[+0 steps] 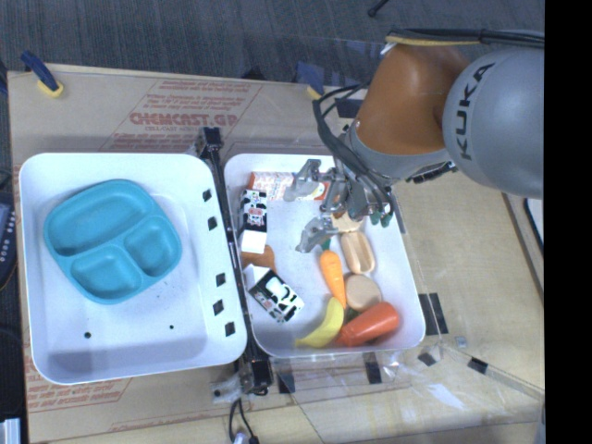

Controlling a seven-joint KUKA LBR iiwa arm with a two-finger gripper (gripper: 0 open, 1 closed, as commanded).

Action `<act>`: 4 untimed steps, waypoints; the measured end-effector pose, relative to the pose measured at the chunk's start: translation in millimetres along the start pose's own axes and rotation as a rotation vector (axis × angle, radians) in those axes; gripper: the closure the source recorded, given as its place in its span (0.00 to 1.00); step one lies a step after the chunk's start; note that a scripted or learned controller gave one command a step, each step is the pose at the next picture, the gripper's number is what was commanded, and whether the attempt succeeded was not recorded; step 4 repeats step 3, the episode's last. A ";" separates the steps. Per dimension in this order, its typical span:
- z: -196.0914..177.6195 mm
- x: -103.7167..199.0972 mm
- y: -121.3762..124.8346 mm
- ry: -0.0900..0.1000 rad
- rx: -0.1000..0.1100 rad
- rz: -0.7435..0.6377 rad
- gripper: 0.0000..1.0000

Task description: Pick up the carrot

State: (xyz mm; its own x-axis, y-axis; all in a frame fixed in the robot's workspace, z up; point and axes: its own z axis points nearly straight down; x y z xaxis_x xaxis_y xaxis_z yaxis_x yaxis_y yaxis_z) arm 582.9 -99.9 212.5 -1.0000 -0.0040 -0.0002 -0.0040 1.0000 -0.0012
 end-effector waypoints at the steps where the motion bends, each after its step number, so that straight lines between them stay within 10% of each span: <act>1: 120.9 42.2 -35.3 -0.003 0.000 -0.239 0.00; 2: 109.6 39.9 -33.3 -0.006 0.000 -0.247 1.00; 4: 57.6 38.6 -1.6 -0.005 -0.001 -0.066 1.00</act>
